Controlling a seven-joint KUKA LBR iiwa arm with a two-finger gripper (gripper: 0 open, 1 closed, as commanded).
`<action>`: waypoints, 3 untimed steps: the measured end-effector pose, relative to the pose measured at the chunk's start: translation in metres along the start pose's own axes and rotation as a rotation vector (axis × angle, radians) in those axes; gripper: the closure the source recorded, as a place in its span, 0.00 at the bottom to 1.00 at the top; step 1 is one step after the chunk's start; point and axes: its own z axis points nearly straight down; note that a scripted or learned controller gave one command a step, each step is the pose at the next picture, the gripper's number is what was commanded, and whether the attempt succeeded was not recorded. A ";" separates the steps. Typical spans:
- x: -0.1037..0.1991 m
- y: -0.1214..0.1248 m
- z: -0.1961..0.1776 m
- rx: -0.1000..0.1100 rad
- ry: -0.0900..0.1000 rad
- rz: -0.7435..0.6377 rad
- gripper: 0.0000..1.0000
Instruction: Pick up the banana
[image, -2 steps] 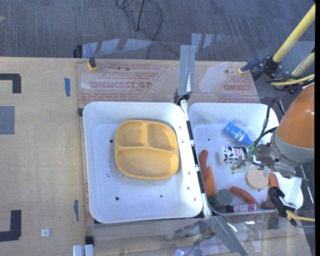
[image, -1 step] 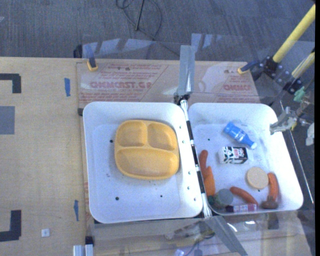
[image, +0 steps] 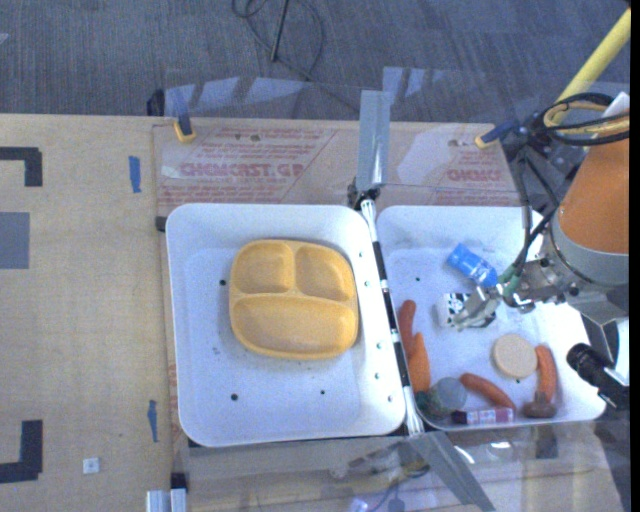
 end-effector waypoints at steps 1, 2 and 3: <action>0.000 0.000 0.000 0.000 0.000 0.000 0.00; 0.061 0.013 0.085 -0.001 0.000 -0.459 0.00; -0.011 0.038 0.084 -0.005 -0.003 -0.585 0.00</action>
